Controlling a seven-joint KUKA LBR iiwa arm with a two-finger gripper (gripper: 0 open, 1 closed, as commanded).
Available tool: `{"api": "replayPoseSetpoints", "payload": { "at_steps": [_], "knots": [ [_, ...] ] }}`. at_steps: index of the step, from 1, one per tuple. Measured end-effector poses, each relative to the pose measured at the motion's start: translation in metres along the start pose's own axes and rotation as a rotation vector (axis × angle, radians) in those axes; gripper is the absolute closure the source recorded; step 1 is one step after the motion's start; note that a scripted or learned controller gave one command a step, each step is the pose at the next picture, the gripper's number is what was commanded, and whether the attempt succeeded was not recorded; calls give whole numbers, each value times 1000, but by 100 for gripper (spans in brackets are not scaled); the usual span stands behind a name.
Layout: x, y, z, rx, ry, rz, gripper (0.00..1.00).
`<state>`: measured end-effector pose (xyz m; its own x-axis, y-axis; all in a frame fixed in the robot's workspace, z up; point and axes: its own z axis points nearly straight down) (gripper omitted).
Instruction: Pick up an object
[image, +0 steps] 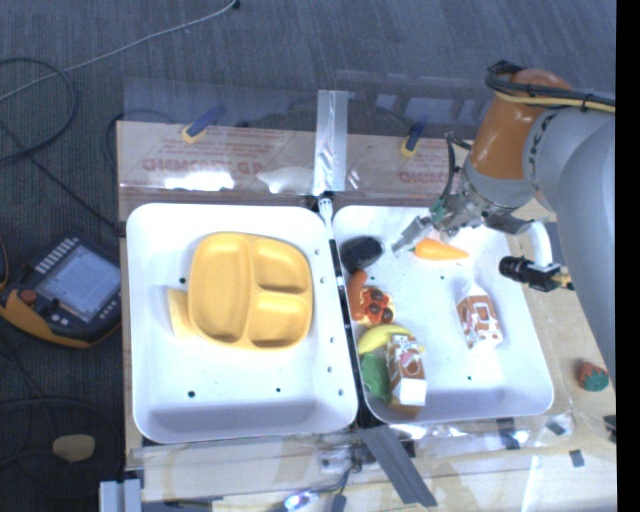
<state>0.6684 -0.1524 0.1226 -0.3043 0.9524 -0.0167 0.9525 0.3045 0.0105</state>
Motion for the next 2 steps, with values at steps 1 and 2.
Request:
{"api": "replayPoseSetpoints", "payload": {
  "at_steps": [1,2],
  "knots": [
    [-1,1,35,9,9,28,0],
    [-23,-59,34,7,11,87,0]
  ]
}}
